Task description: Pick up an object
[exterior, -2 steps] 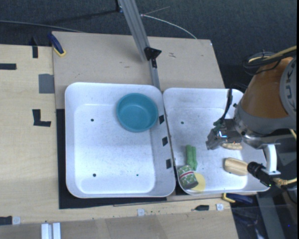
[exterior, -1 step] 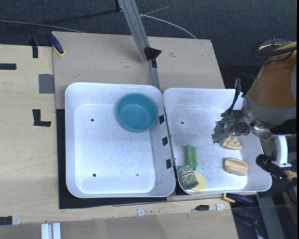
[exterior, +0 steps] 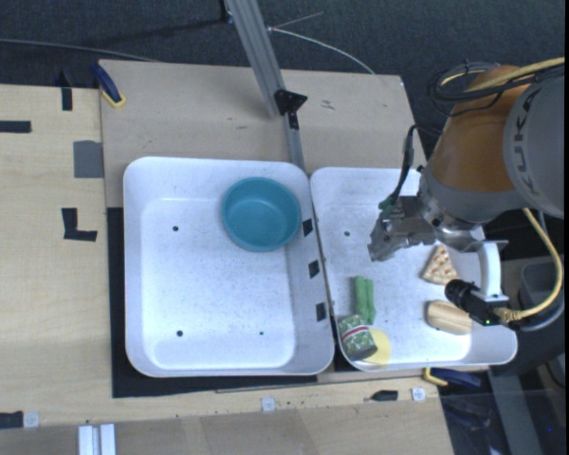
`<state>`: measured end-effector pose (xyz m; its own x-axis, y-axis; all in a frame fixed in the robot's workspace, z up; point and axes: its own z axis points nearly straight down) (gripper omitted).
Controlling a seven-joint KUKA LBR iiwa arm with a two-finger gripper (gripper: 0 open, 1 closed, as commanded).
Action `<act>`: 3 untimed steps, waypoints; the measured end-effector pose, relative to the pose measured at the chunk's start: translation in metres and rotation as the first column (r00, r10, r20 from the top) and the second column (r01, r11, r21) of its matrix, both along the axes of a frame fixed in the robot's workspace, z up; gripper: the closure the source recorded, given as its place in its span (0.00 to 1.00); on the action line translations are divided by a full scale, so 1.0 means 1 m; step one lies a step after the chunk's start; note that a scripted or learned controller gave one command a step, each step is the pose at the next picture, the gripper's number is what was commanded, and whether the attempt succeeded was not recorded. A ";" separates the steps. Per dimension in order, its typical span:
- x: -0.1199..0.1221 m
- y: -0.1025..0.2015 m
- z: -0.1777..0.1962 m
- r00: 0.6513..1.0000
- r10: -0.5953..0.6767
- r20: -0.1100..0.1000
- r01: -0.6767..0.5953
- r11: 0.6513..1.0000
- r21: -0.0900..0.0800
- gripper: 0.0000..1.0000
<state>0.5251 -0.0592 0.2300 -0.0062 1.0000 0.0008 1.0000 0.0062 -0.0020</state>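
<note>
**Ana:** Camera view looks down on the bench (exterior: 199,112), with two white bins side by side. What sits in the left bin (exterior: 171,292)?

**Ben:** A blue bowl (exterior: 261,213), upright, near the bin's far right corner. It stands close to the wall that meets the right bin (exterior: 346,207).

**Ana:** And the right bin?

**Ben:** Several small things. A green stick-shaped piece (exterior: 363,296) lies near the left wall, pointing roughly toward the near edge. Just below it, at the near left corner, is a small green and dark packet (exterior: 355,335), with a yellow round piece (exterior: 379,348) touching it on the right. Over on the right side there is a tan triangular piece with a crisscross pattern (exterior: 439,265), and nearer the front a pale brown block like a bread roll (exterior: 448,317).

**Ana:** Where is the hand (exterior: 391,240)?

**Ben:** The grey arm (exterior: 474,164) with its orange band reaches in from the right, and the hand hangs over the middle of the right bin, between the green stick and the triangular piece, apart from both. Its dark fingers point down and to the left.

**Ana:** Wide or narrow?

**Ben:** He cannot tell; the fingers merge into one dark shape. Nothing is visible between them.
</note>
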 end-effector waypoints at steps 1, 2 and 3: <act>0.026 0.059 0.001 1.000 0.002 0.001 -0.002 1.000 0.000 1.00; 0.052 0.107 0.010 1.000 0.001 0.002 -0.001 1.000 0.001 1.00; 0.080 0.147 0.011 1.000 0.000 0.002 0.000 1.000 0.000 1.00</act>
